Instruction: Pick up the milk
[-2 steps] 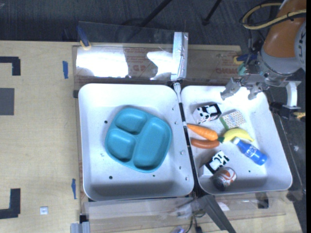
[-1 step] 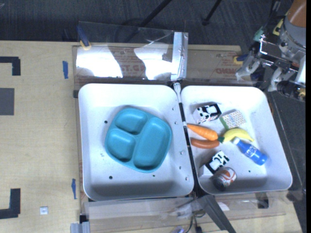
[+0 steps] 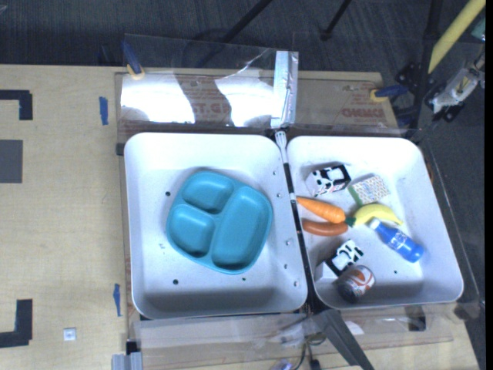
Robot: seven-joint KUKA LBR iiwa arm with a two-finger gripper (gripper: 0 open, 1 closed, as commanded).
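Come straight down on the cow-spotted milk carton (image 3: 330, 179) near the top of the right bin (image 3: 408, 272), staying clear of the carrot (image 3: 320, 206) just below.

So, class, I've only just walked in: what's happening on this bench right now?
Nothing is being handled at this moment. Two white bins sit side by side. The left bin holds a blue divided plate. The right bin holds the toy food: two black-and-white milk cartons, a carrot, a banana, a blue bottle and a small can. The milk has not been picked up yet.
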